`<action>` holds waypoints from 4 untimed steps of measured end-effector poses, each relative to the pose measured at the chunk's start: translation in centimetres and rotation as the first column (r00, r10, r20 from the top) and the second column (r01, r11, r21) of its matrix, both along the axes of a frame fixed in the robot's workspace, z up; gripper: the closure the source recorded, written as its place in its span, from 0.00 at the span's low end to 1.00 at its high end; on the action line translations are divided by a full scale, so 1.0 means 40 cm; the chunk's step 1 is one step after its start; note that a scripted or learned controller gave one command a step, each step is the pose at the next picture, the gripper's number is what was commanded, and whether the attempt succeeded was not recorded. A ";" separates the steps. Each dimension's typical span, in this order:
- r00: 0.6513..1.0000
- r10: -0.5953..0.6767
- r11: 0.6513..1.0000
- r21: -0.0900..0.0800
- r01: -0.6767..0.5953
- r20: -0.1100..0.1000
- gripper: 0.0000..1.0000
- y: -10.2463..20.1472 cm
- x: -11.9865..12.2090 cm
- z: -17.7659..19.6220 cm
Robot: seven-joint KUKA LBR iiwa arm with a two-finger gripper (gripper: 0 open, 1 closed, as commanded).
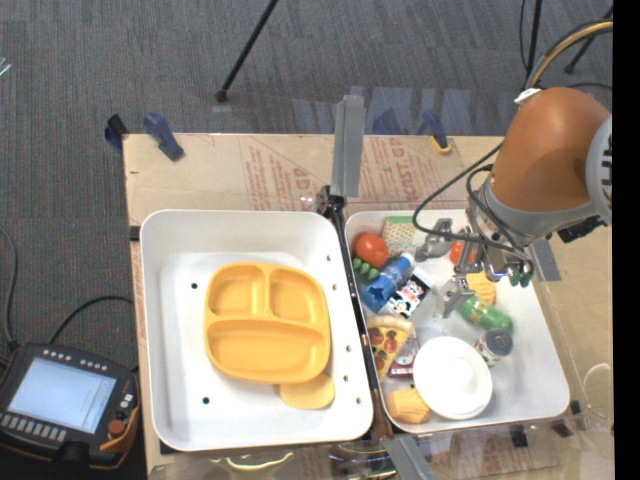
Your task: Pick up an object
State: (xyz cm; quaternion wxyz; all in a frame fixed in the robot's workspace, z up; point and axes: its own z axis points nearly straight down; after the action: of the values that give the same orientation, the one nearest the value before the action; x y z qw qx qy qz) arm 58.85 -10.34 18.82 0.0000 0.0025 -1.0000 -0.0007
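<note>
The right bin (545, 373) holds several small items. Among them are a red tomato (370, 248), a blue bottle (388, 280), a black-and-white carton (410, 294), a pizza slice (384, 340), a white bowl (452, 376), a green bottle (488, 317) and a small can (495, 344). My gripper (447, 268) hangs over the upper middle of this bin, its fingers (438, 234) spread open with nothing between them. A yellow item (484, 289) and a red piece (457, 253) lie partly hidden under the gripper body.
The left bin (165, 268) holds a yellow divided plate (268, 323) with a tan disc (307, 393) at its lower right corner. A tan bun (408, 405) lies at the right bin's front left. A grey post (347, 153) stands behind the wall between the bins.
</note>
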 end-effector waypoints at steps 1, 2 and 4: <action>0.997 0.073 0.997 -0.001 -0.073 0.007 0.00 -0.081 0.008 -0.207; 0.992 0.129 0.992 -0.001 -0.129 0.002 0.00 -0.248 -0.019 -0.252; 0.982 0.186 0.982 -0.001 -0.186 0.003 0.00 -0.269 0.007 -0.250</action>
State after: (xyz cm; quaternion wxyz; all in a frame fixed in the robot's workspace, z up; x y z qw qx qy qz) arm 59.12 -21.09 8.81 -0.0012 0.0962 -0.9954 -0.0005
